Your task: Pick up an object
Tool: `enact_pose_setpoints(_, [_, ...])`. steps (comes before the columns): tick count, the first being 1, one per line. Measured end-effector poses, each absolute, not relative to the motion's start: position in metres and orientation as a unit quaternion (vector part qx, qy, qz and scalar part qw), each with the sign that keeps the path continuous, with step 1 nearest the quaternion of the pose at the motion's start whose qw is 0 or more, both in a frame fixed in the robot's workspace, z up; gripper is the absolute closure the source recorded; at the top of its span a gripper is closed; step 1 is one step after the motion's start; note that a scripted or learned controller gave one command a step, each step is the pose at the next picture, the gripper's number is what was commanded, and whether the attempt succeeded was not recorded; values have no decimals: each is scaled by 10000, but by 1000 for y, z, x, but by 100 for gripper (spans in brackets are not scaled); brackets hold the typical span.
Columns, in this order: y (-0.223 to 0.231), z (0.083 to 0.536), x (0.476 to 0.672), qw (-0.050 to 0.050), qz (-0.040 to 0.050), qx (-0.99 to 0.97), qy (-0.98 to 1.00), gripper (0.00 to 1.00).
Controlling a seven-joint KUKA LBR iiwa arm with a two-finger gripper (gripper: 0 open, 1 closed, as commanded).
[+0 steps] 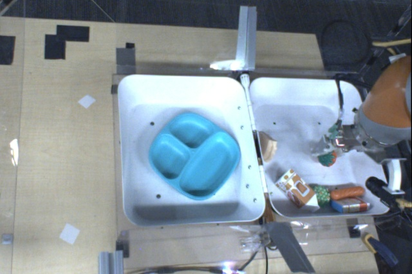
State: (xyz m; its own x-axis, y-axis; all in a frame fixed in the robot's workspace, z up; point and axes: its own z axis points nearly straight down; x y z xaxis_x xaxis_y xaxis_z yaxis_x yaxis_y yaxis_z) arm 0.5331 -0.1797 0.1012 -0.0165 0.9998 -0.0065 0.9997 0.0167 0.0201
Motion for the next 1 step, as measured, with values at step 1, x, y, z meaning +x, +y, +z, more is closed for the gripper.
enact_pose_setpoints(1, [-109,231,551,19,17,7458,6662,100])
